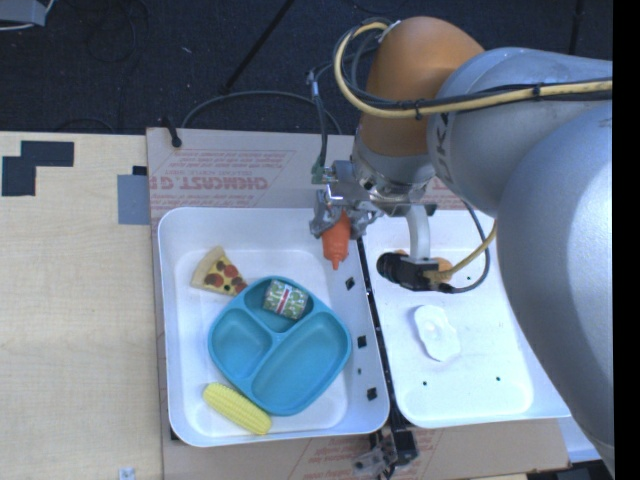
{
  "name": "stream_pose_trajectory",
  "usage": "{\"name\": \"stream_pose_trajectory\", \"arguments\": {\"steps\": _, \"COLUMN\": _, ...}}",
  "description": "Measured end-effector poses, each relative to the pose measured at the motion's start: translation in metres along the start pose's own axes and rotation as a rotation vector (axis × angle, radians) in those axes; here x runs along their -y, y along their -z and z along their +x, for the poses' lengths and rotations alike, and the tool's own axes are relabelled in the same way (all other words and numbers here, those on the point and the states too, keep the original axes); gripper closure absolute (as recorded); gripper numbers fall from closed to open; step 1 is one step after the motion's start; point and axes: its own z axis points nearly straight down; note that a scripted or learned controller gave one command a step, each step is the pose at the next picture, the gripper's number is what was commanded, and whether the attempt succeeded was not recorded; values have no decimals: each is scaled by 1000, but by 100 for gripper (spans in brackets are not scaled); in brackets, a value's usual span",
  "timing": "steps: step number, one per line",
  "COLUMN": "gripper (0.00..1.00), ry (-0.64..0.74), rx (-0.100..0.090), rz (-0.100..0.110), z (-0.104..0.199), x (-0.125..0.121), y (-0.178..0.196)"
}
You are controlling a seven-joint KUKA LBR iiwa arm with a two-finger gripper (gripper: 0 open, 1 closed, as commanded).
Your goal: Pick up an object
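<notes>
My gripper (335,220) hangs over the back right corner of the left bin (178,368), close to the divider between the two bins. It is shut on an orange carrot (337,246), which points down from between the fingers, above the bin floor. A pizza slice (218,272) lies at the left of that bin. A blue divided plate (290,353) sits in its middle, with a small green and white item (285,299) in the plate's top compartment. A yellow corn cob (237,408) lies at the front left.
A white lumpy object (437,331) lies in the right bin (480,378). The big grey arm with its orange band (415,68) covers the right bin's back and right side. A cardboard sheet (230,173) lies behind the bins.
</notes>
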Motion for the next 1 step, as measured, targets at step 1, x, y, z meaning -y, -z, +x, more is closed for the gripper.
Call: {"name": "stream_pose_trajectory", "arguments": {"steps": 1, "gripper": 0, "ry": 1, "rx": 1, "rz": 2, "z": -1, "x": 1, "y": 0}}
